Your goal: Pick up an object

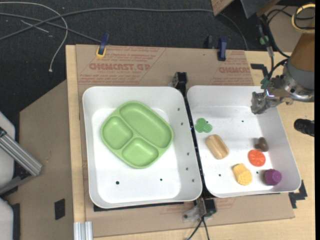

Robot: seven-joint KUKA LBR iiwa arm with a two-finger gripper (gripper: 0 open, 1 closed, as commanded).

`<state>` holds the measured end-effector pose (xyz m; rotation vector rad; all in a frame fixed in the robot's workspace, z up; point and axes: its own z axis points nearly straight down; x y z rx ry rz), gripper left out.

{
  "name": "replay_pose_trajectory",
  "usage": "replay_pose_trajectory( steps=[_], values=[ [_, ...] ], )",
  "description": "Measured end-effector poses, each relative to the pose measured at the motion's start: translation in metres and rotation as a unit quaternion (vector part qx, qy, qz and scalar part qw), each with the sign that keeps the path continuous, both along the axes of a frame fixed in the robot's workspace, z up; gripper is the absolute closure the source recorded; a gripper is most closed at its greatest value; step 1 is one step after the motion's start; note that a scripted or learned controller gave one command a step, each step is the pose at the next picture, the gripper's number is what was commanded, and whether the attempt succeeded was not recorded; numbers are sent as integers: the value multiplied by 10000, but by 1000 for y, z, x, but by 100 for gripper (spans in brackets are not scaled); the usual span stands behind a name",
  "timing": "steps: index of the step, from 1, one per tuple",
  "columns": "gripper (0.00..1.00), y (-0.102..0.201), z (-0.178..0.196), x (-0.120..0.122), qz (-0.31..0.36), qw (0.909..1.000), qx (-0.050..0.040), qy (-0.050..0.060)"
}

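- We see the tan bread-like piece [217, 146] at the right bin's [227, 98] left-centre: likely light, stiff; we'd grip its narrow width.
- Smaller orange piece [256, 157] toward that bin's right: rounder, probably slippery.
- The gripper [259, 104] hovers at that bin's upper right; whether it is parted, we cannot tell.

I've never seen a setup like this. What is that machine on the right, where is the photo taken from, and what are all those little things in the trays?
One camera looks down at a slant on a bench. The grey machine is a robot arm reaching in from the right; its gripper sits over the right bin, holding nothing visible. That bin contains small toy foods: a green piece, a tan roll, a brown piece, an orange piece, a yellow piece and a purple piece. The left bin holds a green divided plate.
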<state>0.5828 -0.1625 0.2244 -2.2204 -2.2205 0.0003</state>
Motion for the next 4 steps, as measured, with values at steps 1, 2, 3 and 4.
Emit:
replay_pose_trajectory(
  steps=[1,2,3,4],
  values=[
    [0,0,0,0,1,10000,0,-1],
    [0,-5,-43,-5,-2,10000,1,3],
    [0,-13,-91,-2,-3,10000,5,22],
    [0,-12,-143,-3,1,10000,9,27]
  ],
)
